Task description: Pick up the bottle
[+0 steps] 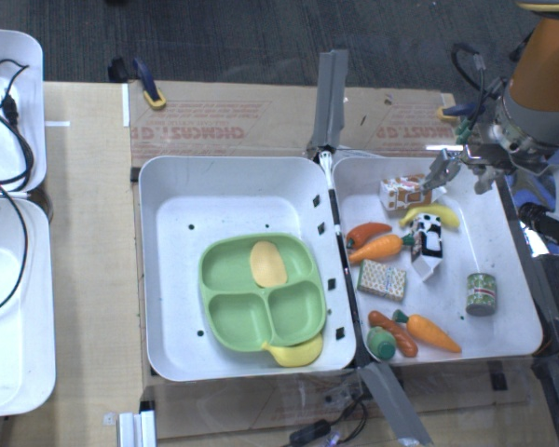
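While the gripper (458, 168) hovers over the right bin's (517, 329) far edge, you can see its fingers spread apart with nothing between them, probably readied for a descent. Your bottle (429, 239), the black-and-white one, lies just below the banana (430, 216), crowded by a carrot (382, 247), so approach from its open right side.
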`<state>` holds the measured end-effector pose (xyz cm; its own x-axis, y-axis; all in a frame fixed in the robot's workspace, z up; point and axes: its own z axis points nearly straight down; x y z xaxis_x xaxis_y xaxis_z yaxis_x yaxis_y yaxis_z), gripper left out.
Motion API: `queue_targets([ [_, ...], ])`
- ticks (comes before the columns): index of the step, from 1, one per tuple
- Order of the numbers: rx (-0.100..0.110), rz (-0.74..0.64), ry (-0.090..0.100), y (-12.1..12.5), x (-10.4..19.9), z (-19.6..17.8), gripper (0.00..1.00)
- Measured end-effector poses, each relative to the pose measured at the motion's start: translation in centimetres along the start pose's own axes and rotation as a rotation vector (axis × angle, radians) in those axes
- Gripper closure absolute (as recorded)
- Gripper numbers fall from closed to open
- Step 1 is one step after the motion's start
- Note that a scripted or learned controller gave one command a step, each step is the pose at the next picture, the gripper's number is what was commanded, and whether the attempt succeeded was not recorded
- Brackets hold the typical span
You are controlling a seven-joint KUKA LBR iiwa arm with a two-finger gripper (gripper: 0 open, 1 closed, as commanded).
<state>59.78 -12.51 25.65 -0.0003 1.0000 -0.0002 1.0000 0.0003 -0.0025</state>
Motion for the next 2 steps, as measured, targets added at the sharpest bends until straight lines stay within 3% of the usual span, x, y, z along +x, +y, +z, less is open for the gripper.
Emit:
queue_targets([
  [1, 0.002, 0.42, -0.001, -2.5, 5.5, 6.6, 0.0],
  [2, 0.003, 0.554, 0.0, -8.1, -2.0, 11.7, 0.0],
])
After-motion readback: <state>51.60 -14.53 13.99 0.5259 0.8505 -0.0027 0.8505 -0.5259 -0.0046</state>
